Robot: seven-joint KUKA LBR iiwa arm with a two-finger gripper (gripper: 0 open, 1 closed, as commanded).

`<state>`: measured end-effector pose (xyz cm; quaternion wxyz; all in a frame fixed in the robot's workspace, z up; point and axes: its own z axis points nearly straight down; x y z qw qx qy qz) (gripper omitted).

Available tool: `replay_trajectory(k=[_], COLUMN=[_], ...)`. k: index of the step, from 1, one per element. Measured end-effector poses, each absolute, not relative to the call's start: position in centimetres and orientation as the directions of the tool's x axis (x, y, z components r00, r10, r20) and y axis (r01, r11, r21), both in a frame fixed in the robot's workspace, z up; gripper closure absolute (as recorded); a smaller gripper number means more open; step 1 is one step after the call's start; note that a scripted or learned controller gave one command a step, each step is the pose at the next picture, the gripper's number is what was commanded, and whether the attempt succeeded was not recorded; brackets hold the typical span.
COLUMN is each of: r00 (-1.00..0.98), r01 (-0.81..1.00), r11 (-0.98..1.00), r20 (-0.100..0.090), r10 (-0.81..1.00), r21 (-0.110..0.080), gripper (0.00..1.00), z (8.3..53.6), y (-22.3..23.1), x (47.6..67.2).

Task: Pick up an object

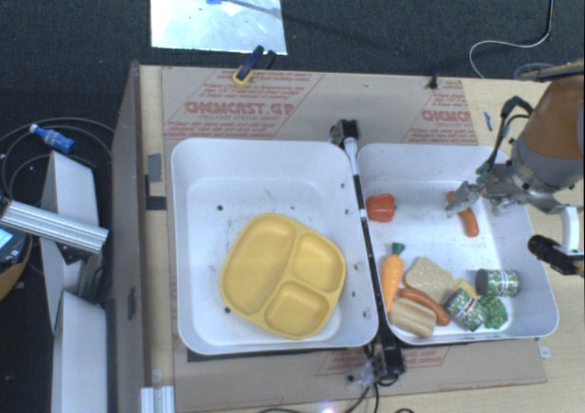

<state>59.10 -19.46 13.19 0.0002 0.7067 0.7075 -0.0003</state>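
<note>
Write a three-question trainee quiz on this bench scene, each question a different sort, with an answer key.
1. True or false: the yellow plastic divided plate lies in the right white bin.
2. Multiple choice: which item lies closest to the gripper? A. the small orange-red toy sausage B. the orange toy carrot with a green top C. the green-labelled toy can
3. Fill in: the red toy tomato sits next to the ___ between the two bins.

Key
1. False; it lies in the left white bin.
2. A; it lies just below the gripper.
3. Divider.
</note>
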Motion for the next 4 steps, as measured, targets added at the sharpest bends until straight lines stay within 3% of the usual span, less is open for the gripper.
replay_trajectory(k=[1, 2, 3, 4], r00=[-0.001, -0.002, -0.003, -0.006], r01=[1.0, 1.0, 1.0, 1.0], r11=[0.001, 0.002, 0.003, 0.006], r20=[-0.001, -0.002, 0.001, 0.001], r10=[1.0, 1.0, 1.0, 1.0], r21=[0.001, 0.004, -0.009, 0.005], gripper=[0.0, 1.0, 1.0, 1.0], z=[8.4, 9.5, 8.6, 12.6], y=[-20.7, -20.7, -16.8, -11.0], x=[60.1, 60.3, 66.7, 66.8])
